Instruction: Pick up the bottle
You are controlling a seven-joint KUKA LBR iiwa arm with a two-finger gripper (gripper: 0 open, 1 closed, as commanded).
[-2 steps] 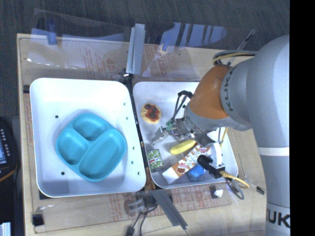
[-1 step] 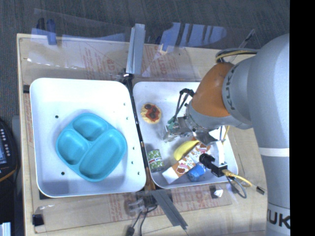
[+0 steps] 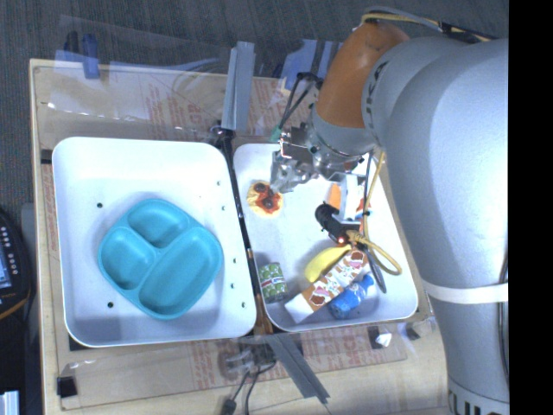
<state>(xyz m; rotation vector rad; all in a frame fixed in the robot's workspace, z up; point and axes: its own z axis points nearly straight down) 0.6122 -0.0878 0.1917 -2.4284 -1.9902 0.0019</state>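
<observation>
I see the claw [image 3: 289,173] low at the right bin's [image 3: 298,322] twelve o'clock end, just above a small orange-and-yellow toy [image 3: 265,198]; I cannot tell how it is set. The bottle [image 3: 352,299], blue, lies at the bin's five o'clock corner beside a printed carton [image 3: 333,285] and a banana [image 3: 321,263]. No label is legible. The left bin [image 3: 78,162] holds a blue divided plate [image 3: 160,258].
</observation>
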